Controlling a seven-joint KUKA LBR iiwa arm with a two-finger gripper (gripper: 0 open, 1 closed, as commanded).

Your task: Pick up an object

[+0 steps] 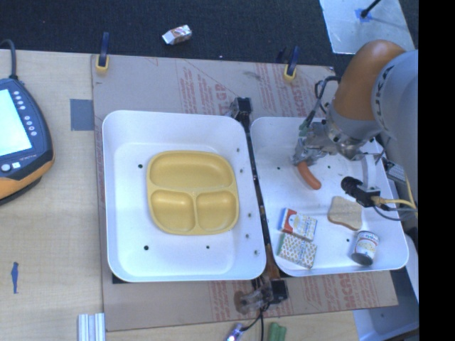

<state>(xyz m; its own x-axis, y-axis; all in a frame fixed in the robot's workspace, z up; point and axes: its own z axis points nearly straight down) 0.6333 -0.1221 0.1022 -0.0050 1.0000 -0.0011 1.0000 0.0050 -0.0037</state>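
Cardboard-covered wooden bench (64, 212) with two white bins (121, 190); dark floor (234, 13) beyond; gripper (307, 156) state unclear

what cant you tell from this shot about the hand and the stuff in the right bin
- Hand: camera view, wrist above hides its tips.
- Orange sausage: upper end tucked under the hand; contact unclear.
- Small can: label too small to read.
- Two packets: print blurred.

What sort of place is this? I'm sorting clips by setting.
Likely a robotics lab bench: two white bins clamped onto cardboard, a teach pendant at the left, and toy food such as a hot dog.
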